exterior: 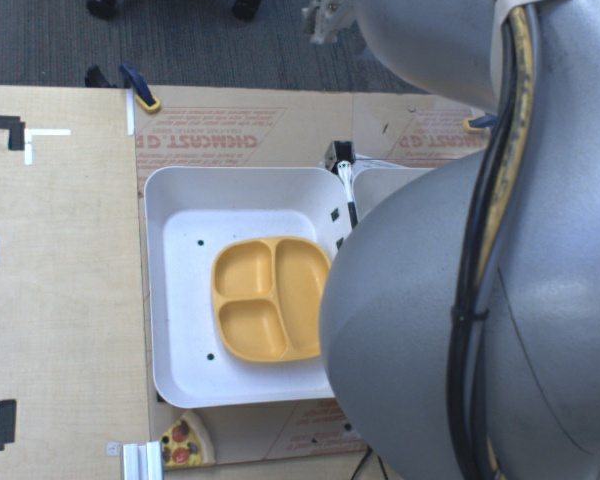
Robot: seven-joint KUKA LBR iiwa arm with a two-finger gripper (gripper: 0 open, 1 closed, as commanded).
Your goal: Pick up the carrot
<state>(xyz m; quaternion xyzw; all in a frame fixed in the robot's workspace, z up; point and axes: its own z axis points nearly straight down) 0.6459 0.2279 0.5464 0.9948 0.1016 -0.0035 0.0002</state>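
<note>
**Arm's bulk screens the right bin; carrot's place cannot be told**

The carrot cannot be placed from this view. The arm (480, 268), smooth grey and rounded with a black cable running down it, reaches in from the right and covers nearly all of the right bin (380, 183), so the carrot may lie under it; that is a guess. Whether the pincer is wide, narrow or holding anything cannot be told.

The left bin (170, 268) is shallow, white, glossy plastic with rounded corners. In it lies a yellow divided plate (265, 298), matte, with three compartments, its right edge hidden by the arm. Both bins rest on printed brown cardboard (240, 133) laid on the pale wood counter (50, 298), probably to keep them in a fixed spot under the camera.
</note>
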